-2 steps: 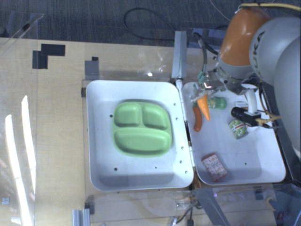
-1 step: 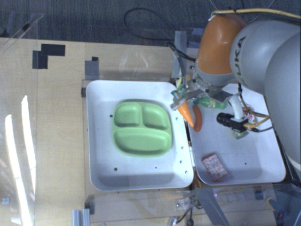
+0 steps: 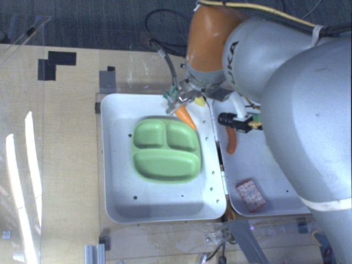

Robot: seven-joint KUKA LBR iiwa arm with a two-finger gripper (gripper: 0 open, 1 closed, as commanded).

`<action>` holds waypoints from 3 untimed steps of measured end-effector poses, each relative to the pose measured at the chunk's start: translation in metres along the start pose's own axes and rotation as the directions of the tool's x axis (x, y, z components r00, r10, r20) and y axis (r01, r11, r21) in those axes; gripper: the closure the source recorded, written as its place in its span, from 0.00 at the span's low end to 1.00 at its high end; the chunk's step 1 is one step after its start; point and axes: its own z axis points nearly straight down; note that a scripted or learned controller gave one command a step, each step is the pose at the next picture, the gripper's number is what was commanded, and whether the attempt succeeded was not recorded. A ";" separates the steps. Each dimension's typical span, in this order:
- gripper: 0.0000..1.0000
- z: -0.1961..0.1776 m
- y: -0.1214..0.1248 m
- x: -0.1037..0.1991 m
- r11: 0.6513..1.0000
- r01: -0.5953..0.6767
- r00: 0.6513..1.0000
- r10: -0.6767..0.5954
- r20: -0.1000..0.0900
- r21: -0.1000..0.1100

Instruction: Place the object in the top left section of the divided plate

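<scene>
Two white bins (image 3: 115, 202) sit on a pale wooden bench (image 3: 49, 147) before dark carpet (image 3: 82, 10). At frame centre, the gripper (image 3: 184, 99) clamps an orange carrot (image 3: 186, 117) just above the green divided plate (image 3: 165, 150), near its upper right section.

One fixed camera looks down from above the table (image 3: 55, 164) at a slant, facing toward dark floor that runs along the top of the frame. It sits close enough that the left bin (image 3: 118, 202) shows whole with its green divided plate (image 3: 165, 150), while the right bin (image 3: 275, 202) is partly covered. The grey arm (image 3: 297, 92) enters from the right and looms large, nearest the lens.
</scene>
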 end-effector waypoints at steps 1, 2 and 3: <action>0.00 0.000 0.000 0.000 1.000 0.000 1.000 0.000 0.000 0.000; 0.00 -0.049 -0.042 0.096 0.985 0.175 0.985 -0.175 -0.001 0.000; 0.00 0.032 0.009 0.122 0.807 0.590 0.807 -0.590 -0.001 -0.001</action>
